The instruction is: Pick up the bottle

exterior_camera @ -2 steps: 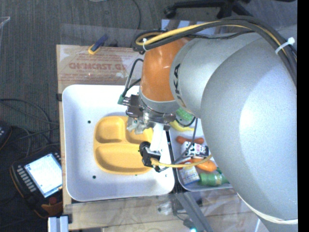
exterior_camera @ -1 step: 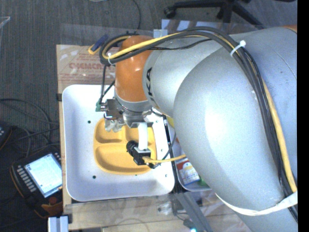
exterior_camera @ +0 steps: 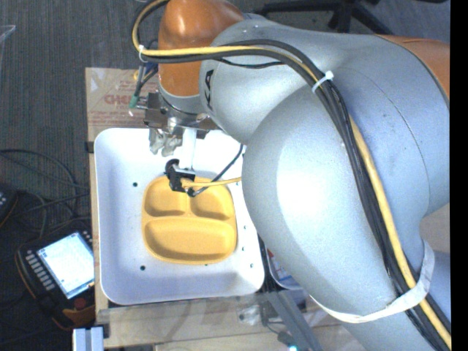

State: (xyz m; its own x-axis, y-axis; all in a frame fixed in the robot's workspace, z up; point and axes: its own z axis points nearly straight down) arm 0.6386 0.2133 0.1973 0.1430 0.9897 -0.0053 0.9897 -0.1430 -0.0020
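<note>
My gripper [exterior_camera: 165, 142] hangs over the far part of the left white bin [exterior_camera: 117, 218], just beyond a yellow compartment plate [exterior_camera: 191, 225] that lies in the bin's middle. The gripper points down and stays a short way above the bin floor. I see nothing held under it. The big grey arm and its orange band [exterior_camera: 191, 35] cover the whole right side of the view, so the other bin's contents are hidden behind the arm.
The yellow plate takes up the centre of the left bin, with bare white floor around it. A cardboard sheet [exterior_camera: 110, 97] lies under the bin's far edge. A small screen device [exterior_camera: 64, 260] sits on the floor at left.
</note>
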